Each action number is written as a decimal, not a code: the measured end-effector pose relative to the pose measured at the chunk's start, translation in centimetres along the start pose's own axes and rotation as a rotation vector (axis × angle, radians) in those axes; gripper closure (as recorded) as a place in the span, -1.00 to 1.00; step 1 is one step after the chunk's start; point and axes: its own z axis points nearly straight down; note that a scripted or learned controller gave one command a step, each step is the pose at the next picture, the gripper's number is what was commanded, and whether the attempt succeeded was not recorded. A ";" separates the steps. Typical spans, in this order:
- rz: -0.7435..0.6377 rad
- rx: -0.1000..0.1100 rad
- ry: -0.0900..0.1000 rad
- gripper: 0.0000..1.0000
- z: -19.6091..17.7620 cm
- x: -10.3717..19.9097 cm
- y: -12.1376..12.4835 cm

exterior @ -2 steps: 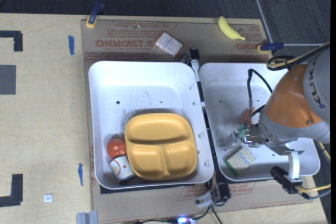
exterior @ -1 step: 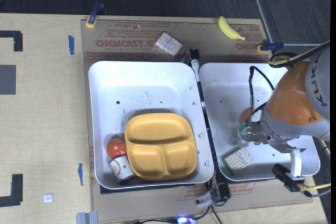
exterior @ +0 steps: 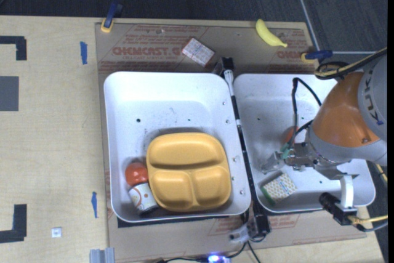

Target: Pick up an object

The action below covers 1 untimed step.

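Note:
My gripper (exterior: 277,162) reaches down into the right bin (exterior: 265,101) near its front left part. Just below it a small flat pad with a speckled green and white pattern (exterior: 278,186) lies on the bin floor, against the front wall. The gripper's tip hangs just above the pad's upper edge; whether they touch cannot be made out. The arm's orange band (exterior: 345,117) and grey wrist cover the right half of this bin. In the left bin (exterior: 160,92) lie a yellow divided tray (exterior: 188,169), a red-orange ball (exterior: 136,173) and a small white and orange can (exterior: 142,196).
Behind the bins, on the cardboard, rest a yellow banana (exterior: 270,33) and a small checked packet (exterior: 197,52). Blue clamps (exterior: 111,14) hold the board's corners. A black cable (exterior: 295,101) loops over the right bin.

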 end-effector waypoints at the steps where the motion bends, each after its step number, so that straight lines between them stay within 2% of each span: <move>1: -0.001 0.005 0.002 -1.00 1.0 -0.1 -0.2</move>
